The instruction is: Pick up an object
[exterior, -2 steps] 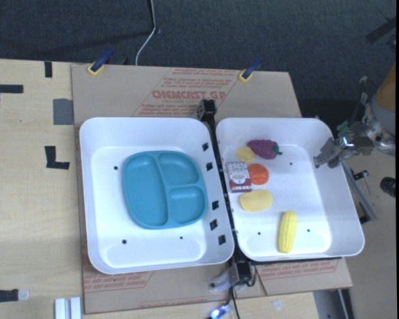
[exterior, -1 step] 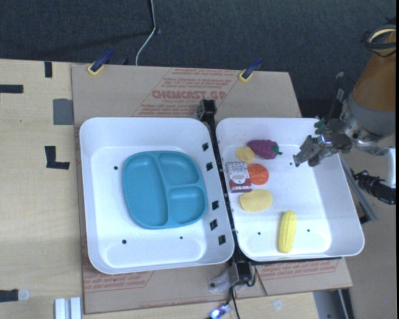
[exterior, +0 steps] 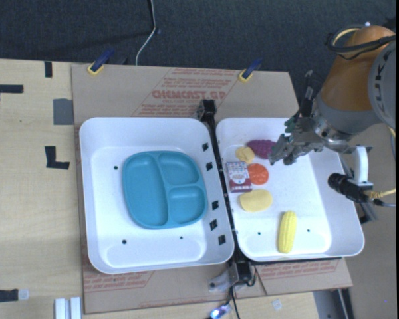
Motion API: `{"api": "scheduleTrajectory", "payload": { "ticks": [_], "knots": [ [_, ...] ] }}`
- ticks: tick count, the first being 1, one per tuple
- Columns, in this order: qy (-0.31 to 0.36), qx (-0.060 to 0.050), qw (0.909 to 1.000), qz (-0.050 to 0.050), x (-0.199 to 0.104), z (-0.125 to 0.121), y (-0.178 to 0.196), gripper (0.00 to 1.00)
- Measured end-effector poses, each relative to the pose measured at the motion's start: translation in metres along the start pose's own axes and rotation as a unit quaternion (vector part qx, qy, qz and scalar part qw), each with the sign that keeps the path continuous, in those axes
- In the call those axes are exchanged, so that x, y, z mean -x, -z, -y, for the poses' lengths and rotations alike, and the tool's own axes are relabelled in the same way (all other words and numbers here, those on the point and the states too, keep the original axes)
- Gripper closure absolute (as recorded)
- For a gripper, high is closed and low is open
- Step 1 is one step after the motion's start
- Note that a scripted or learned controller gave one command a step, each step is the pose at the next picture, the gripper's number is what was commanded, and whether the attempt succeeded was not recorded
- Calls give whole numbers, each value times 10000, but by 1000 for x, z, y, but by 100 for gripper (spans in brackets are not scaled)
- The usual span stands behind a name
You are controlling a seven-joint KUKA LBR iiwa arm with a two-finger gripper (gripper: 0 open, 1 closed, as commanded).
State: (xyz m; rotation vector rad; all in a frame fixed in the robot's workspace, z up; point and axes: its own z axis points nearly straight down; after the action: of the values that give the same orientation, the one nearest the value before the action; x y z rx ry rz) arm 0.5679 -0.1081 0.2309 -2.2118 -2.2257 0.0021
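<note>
I position the gripper (exterior: 286, 153) low over the right bin (exterior: 332, 241), beside the purple piece (exterior: 259, 145), because the pickable items cluster at that bin's left side. Jaw state: I cannot tell. Count in the right bin: one corn cob (exterior: 287, 231), two yellow pieces, one orange piece, one packet. The left bin (exterior: 100, 198) holds one blue divided plate (exterior: 164, 188).
</note>
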Motion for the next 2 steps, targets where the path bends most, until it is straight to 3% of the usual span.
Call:
{"api": "scheduleTrajectory", "payload": {
  "ticks": [2],
  "knots": [
    [-1,0,10000,5,-101,-16,2,100]
  ]
}}
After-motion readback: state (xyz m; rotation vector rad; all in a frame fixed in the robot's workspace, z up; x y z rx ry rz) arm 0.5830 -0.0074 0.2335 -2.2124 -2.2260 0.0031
